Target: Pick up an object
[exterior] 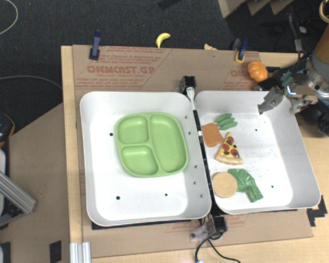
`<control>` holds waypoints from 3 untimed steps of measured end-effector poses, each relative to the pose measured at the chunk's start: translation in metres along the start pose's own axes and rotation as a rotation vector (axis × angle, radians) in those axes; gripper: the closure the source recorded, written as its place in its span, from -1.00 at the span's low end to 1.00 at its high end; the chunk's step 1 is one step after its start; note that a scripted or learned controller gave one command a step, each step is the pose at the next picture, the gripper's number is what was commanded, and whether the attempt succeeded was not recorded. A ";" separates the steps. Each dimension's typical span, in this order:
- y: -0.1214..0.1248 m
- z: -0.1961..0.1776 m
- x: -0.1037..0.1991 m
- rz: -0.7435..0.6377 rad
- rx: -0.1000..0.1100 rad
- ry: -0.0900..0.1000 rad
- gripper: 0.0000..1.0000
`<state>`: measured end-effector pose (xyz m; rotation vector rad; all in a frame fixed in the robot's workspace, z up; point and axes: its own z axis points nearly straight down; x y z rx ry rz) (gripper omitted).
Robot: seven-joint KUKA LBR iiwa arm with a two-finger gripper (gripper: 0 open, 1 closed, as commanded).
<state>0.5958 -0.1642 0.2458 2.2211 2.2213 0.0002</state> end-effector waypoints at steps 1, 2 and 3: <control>-0.044 -0.115 0.092 -0.010 -0.012 0.002 -1.00; -0.043 -0.118 0.087 -0.002 -0.005 -0.001 1.00; -0.058 -0.200 0.201 -0.012 -0.010 0.003 1.00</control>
